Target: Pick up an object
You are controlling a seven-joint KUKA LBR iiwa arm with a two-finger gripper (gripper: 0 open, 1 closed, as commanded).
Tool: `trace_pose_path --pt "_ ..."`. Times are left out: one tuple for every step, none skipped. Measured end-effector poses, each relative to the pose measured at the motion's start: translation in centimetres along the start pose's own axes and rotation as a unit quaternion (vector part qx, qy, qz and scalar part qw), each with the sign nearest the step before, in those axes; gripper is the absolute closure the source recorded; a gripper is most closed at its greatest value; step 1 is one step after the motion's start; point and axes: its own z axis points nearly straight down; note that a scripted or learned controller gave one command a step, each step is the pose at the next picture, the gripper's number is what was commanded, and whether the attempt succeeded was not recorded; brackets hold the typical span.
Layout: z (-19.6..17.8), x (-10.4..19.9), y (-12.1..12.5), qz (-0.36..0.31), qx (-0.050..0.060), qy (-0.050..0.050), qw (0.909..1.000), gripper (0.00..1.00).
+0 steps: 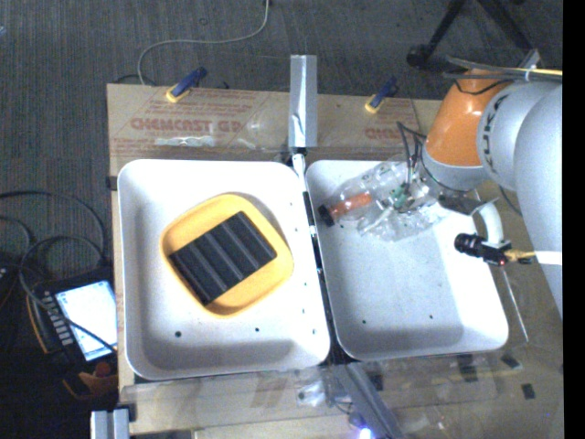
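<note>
1. Bench: a brown board at the middle of the view, carrying two shallow white bins side by side.
2. Left bin: occupies the 9 o'clock half of the bench. A yellow tray with a black ribbed insert lies flat near its centre, turned at a slant to the bin walls.
3. Right bin: occupies the 3 o'clock half of the bench. Its 6 o'clock portion is bare white floor.
4. Clear plastic item: lies in the right bin toward 11 o'clock, close to the wall shared with the left bin. It is see-through with an orange-red part at its 9 o'clock end.
5. Gripper: sits at the 3 o'clock end of the clear plastic item, low over the bin's 12 o'clock area. The claw is see-through and blends with the item; whether it is open, closed or gripping cannot be told.
6. Arm: grey with an orange band, enters from 3 o'clock.
7. Two blue-and-yellow clamps: fixed at the bench's 12 o'clock edge.
</note>
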Motion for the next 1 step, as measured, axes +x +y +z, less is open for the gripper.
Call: trace_pose_path --pt "-1.18 0.22 0.27 -0.001 -0.002 0.001 1.0 1.0"
